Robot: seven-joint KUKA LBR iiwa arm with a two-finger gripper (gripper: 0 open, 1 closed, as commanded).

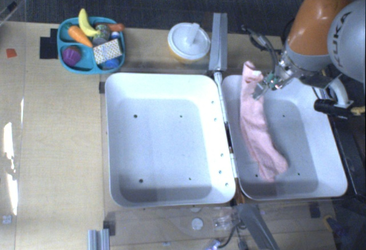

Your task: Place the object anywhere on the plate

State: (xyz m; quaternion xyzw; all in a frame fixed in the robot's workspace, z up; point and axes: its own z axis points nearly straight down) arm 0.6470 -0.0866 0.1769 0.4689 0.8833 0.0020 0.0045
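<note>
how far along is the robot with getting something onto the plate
Nothing looks done yet. The blue plate sits on the bench beyond the left bin, holding toy food. In hand: the gripper is at the top of the pink cloth in the right bin. Left: carrying an object across and placing it on the plate.

Two shallow white bins side by side on a pale wooden bench [57, 146]: left bin [166, 140], right bin [309, 146], edges touching. Behind their seam, an upright grey metal bar [217, 43]. Just left of it, a round white container [189, 42], possibly lidded, yellow-rimmed. Far left, a black patch [48, 47] and a small red mark [11, 53].
</note>
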